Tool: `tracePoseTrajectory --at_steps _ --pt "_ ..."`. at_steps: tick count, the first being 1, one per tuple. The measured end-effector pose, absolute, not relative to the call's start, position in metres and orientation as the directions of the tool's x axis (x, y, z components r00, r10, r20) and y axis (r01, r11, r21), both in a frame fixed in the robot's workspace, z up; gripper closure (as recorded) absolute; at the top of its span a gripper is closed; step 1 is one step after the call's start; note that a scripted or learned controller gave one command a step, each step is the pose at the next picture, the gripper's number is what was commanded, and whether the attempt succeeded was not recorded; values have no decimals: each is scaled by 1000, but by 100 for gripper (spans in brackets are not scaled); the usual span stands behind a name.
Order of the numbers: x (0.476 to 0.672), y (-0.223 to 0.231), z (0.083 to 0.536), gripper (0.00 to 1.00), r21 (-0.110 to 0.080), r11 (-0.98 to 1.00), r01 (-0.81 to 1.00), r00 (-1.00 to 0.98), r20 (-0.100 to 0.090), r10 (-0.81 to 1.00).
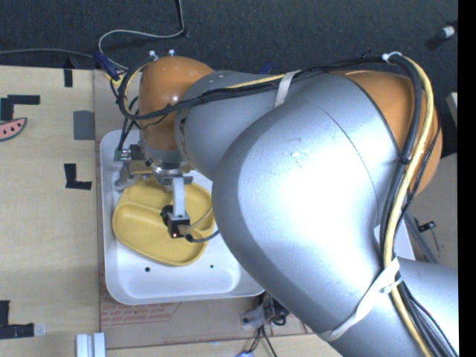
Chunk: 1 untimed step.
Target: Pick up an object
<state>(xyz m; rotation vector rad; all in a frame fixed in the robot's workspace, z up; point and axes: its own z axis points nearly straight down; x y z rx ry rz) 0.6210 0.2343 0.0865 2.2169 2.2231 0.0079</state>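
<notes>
**One arm, one bin, one yellow dish**

- Gripper [154, 169]: low over the far end of the white bin [123, 285], under the orange wrist. I cannot tell whether it is grasping or released.
- Yellow dish [145, 233]: shallow, kidney-shaped, lying in the bin just beneath and nearer than the gripper.
- Grey arm [320, 199]: covers everything to the gripper's right.

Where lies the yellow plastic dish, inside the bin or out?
Inside: the yellow plastic dish lies within the white bin's rim.

Dish [145, 229] in bin [171, 285], arm [312, 184] above it
</notes>
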Motion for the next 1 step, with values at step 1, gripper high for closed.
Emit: tracePoseTrajectory --at_steps 1 --pt "620 238 95 100 5 6 1000 -6 7 1000"
